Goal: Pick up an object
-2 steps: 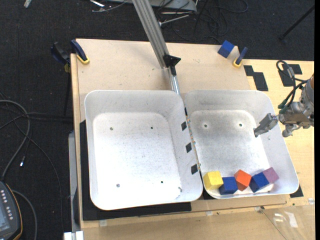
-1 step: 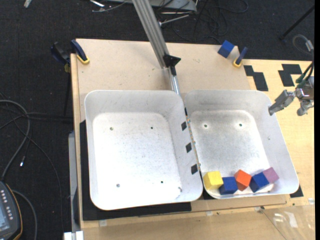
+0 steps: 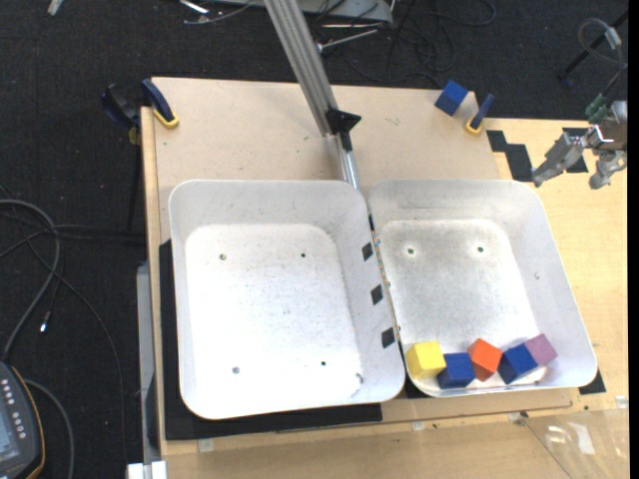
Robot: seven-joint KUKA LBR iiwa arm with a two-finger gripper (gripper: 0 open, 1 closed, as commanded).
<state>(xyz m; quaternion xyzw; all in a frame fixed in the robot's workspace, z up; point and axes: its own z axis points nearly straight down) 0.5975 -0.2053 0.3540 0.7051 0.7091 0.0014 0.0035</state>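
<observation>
From the camera view, two shallow white plastic bins sit side by side on the pale wooden desk (image 3: 250, 138). The left white bin (image 3: 200, 208) shows a bare, speckled floor. The right white bin (image 3: 519, 203) holds all the candidates for the pick, crowded along its near wall in a row: a yellow cube (image 3: 425, 356), a dark blue cube (image 3: 457, 369), an orange cube (image 3: 485, 356), a second blue cube (image 3: 518, 362) and a pale purple cube (image 3: 541, 347). They touch or nearly touch one another, probably because the sloped bin wall gathers loose blocks there; that crowding would leave little room beside any one cube, the yellow at the row's end looking the most open.

A further small blue block (image 3: 452, 96) lies on the desk beyond the bins, near a yellow-tipped clamp (image 3: 477, 116).

The gripper (image 3: 569, 158) sits at the right edge, above the desk corner and well apart from the cubes, holding nothing that can be seen. It is small, blurred and partly cut off, so I cannot tell how it is set. The cubes' far faces are hidden behind one another.
</observation>
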